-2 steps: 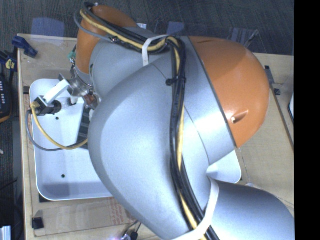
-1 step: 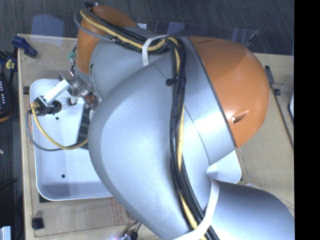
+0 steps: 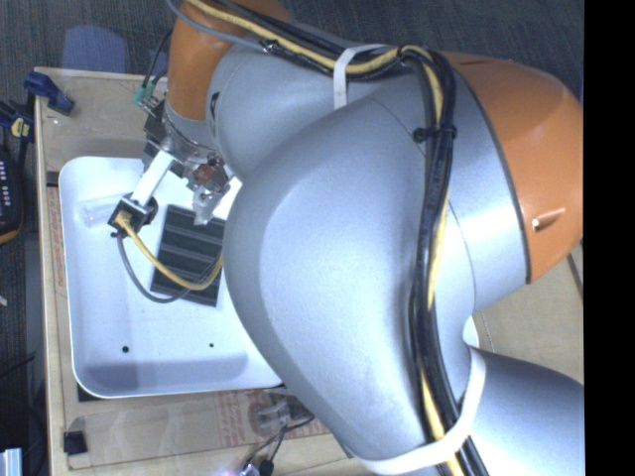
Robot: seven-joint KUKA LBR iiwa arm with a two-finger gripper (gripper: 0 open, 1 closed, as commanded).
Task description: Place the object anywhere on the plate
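Overhead, gripper (image 3: 203, 201) above dark ribbed object (image 3: 189, 251) in white bin (image 3: 99, 345), finger state unclear, no readable writing.

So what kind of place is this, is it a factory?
More likely a robot lab or workshop than a factory. A big grey and orange robot arm with taped-on cables reaches over a white bin on a plain wooden bench, with blue clamps at its edge.

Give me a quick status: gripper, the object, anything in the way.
Gripper low over the left bin, finger state unclear. Dark ribbed object lies flat on the bin floor beneath it. Arm hides the bench's right side.
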